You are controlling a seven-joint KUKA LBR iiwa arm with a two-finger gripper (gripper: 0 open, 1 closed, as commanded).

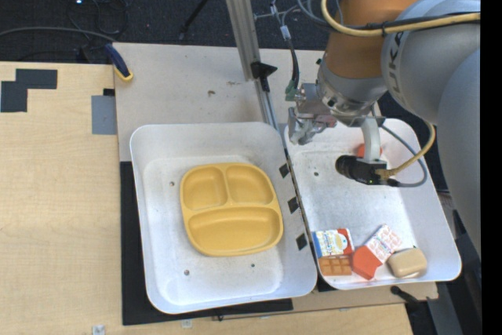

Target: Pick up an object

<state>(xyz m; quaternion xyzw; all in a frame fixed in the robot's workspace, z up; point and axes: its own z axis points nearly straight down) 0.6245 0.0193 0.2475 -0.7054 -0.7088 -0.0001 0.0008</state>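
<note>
Camera view: labelled carton (332, 243) in right bin (345, 192), print unreadable

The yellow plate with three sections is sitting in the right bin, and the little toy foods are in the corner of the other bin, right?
Not quite. The camera view shows the yellow plate in the left bin, not the right one. The little toy foods do sit in a corner of the other bin, the right one, at its near end.
</note>
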